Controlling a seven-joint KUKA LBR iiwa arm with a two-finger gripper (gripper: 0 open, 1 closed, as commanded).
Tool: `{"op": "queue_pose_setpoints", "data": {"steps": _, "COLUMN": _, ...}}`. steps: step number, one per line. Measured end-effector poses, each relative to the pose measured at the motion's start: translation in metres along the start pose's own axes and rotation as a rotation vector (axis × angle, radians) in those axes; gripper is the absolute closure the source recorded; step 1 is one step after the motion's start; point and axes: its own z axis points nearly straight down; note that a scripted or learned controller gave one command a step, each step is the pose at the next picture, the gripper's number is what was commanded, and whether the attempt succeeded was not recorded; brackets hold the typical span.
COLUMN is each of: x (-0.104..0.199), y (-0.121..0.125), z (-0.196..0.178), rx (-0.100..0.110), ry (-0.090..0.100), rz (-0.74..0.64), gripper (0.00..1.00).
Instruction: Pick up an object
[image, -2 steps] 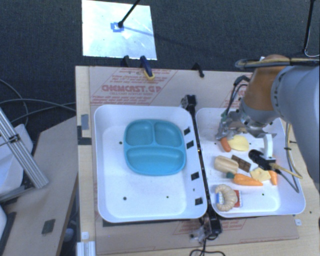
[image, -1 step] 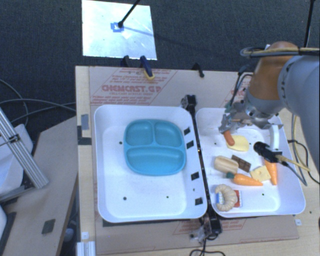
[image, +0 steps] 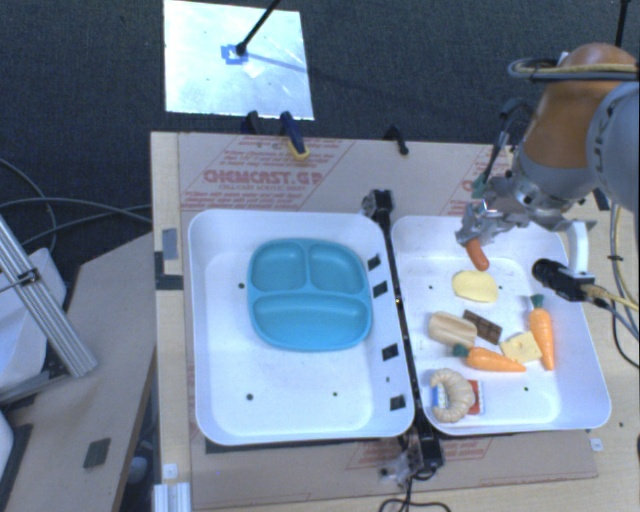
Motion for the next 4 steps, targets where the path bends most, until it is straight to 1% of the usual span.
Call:
{"op": "queue_pose_setpoints", "data": {"steps": 1, "x": 0.0, "y": 0.001, "z": -0.018, "rx": 0.002, "ry": 0.001, "rz": 0.0, "gripper": 1.0}}
{"op": "queue_pose_setpoints", "data": {"steps": 2, "x": 0.052, "y": 0.0, "z": -0.028, "rx": 0.004, "ry": 0.002, "rz": -0.005, "gripper": 1.0}}
{"op": "queue_pose_setpoints", "data": {"steps": 3, "x": 0.113, "y": 0.0, "z": -0.031, "rx": 0.004, "ry": 0.003, "rz": -0.006, "gripper": 1.0}}
{"op": "queue_pose_setpoints", "data": {"steps": 4, "x": 0.17, "y": -0.016, "z": -0.03, "rx": 0.007, "ry": 0.004, "rz": -0.006, "gripper": 1.0}}
